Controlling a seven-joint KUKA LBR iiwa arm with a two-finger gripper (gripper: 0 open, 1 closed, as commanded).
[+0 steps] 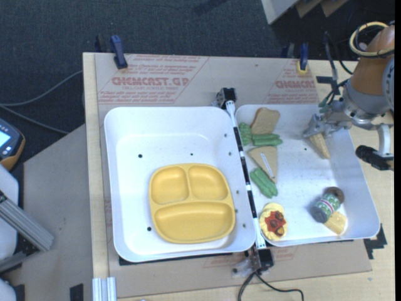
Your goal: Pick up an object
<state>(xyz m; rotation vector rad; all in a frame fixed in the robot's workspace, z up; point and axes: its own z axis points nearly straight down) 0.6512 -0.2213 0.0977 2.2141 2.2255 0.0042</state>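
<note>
Your hand point(323, 130) sits low over the wedge point(321, 145) in the right bin point(360, 174), grip state indeterminable; judge it light, rigid, best pinched across its flat sides.

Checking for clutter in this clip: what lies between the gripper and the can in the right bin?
In the camera view, bare white bin floor lies between the gripper and the can; a tan wedge sits right at the gripper.

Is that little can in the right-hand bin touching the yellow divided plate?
Apart. The camera view shows the can in the right bin and the yellow plate in the left bin, with the bin walls between them.
</note>
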